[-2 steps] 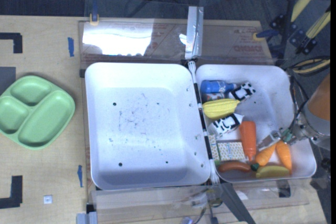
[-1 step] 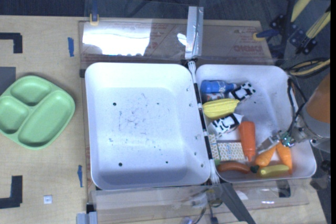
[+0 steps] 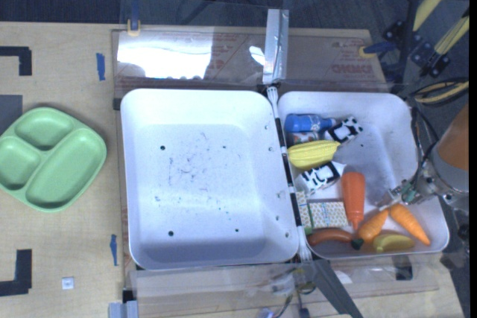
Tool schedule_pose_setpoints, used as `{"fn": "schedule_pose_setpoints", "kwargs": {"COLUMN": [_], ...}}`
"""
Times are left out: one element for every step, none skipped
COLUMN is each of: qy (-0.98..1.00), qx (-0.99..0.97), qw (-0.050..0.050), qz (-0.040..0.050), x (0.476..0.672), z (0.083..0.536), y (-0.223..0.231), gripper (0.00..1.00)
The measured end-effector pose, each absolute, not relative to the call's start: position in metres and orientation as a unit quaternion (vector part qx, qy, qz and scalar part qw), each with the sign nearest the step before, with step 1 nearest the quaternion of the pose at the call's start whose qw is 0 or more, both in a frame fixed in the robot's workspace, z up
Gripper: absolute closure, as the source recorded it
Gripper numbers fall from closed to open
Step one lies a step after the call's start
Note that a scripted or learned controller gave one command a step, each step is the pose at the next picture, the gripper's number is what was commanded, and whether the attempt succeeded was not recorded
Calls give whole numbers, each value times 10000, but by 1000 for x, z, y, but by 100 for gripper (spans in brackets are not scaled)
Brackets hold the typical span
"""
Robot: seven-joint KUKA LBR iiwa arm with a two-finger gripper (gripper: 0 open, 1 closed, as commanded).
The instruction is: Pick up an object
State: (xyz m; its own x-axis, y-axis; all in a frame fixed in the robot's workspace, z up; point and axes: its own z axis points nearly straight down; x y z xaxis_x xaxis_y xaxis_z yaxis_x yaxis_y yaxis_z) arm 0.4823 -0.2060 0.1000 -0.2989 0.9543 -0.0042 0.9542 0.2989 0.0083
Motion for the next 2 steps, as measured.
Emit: {"fn": "schedule_pose_setpoints", "kwargs": {"qy": [8368, 8517], "qx": [5475, 5241], "qw": [14, 15], "qz": [5, 5], "x": [497, 548], "z": [144, 202], "y": [-206, -200], "gripper": [100, 100]}}
